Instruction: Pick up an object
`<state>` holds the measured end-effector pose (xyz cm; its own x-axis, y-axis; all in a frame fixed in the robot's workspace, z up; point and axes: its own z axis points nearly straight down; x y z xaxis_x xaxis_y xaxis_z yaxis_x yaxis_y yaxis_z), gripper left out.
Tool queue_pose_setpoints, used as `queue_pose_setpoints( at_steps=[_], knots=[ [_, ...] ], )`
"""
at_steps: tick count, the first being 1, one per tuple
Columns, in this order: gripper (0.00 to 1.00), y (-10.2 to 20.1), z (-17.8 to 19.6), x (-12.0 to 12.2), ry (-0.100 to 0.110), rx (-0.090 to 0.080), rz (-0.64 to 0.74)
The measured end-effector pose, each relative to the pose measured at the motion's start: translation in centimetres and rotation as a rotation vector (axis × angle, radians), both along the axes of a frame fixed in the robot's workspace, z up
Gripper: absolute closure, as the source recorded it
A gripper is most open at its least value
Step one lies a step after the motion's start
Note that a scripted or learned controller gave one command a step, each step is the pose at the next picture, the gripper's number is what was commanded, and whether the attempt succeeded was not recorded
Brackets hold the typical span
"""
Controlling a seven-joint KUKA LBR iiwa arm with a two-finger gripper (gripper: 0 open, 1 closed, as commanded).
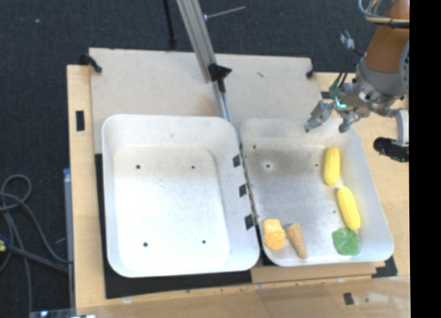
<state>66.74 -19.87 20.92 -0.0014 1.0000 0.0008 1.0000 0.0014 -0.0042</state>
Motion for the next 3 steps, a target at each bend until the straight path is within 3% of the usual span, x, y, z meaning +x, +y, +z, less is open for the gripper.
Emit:
queue_pose_setpoints(
  at_steps=[1, 3],
  knots=[
    [0.0, 0.0, 0.4, 0.1, -0.004, -0.004, 0.003],
    [0.0, -1.2, -9.0, 0.2, -0.001, -0.003, 0.002]
  ],
)
